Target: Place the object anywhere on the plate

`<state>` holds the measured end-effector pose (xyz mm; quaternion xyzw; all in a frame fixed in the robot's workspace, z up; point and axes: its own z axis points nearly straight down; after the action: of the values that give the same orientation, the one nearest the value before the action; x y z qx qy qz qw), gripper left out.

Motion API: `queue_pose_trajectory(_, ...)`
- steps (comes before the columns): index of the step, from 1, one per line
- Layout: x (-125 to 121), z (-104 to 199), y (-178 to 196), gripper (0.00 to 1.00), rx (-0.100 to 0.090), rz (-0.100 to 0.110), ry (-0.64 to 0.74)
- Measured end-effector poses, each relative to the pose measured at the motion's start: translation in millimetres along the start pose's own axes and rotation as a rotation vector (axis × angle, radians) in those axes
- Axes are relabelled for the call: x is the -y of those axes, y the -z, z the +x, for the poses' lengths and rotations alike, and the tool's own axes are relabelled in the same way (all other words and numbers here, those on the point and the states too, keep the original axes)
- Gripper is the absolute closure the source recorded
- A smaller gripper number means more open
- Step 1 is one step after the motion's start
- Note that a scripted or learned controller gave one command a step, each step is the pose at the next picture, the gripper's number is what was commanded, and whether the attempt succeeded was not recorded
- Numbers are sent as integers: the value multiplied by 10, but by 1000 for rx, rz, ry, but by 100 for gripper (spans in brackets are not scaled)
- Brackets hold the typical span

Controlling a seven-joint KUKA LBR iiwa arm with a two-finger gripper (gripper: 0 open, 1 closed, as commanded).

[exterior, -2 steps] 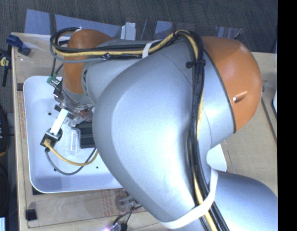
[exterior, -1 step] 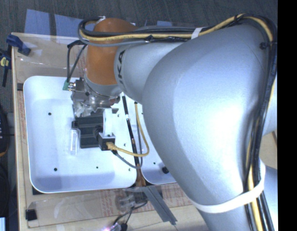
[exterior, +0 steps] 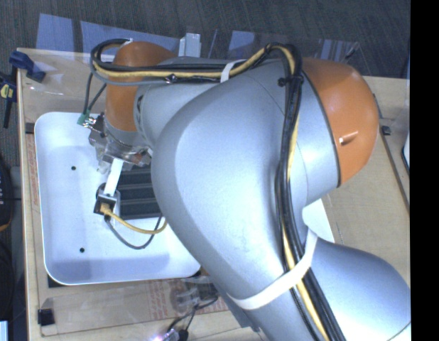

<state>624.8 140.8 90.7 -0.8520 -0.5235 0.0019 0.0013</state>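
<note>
A: Camera view: the arm [exterior: 262, 183] is stretched over the left bin [exterior: 63, 190]. Whether the hand [exterior: 120, 158] is open cannot be told.

B: No object or plate can be made out (hidden, maybe). A reach is guessed; lifting clear is needed next.

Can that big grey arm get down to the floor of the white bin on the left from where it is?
Probably yes. The arm already leans over the white bin, with its wrist end low above the bare floor. Nothing visible lies between them, though the arm hides the bin's right part.
</note>
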Motion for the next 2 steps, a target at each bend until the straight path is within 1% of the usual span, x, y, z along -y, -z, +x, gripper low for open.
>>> queue_pose_trajectory(1, -49, -756, 2096, 100, -2, -2, 87)
queue_pose_trajectory(2, 260, -124, 1056, 100, 3, 4, -190)
